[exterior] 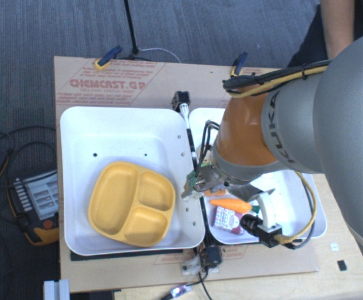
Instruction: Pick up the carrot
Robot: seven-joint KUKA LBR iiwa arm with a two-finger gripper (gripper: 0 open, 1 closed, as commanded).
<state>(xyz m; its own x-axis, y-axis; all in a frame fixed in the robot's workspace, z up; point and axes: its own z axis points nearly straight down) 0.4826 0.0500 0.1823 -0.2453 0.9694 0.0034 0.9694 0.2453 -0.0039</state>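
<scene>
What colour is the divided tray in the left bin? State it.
Yellow: the three-compartment plastic tray in the left white bin, clearest in the camera view.

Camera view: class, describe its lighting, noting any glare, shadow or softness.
Camera view: the right bin's floor glares bright white beside the arm; the arm shades the carrot; the yellow tray in the left bin is evenly lit; fine detail around the gripper is soft.

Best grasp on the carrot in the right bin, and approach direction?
Probably mid-length on the carrot, from above, fingers closing across its narrow width. It lies flat, roughly left-right in the right bin, with a pink packet close in front, so side entry looks crowded.
</scene>
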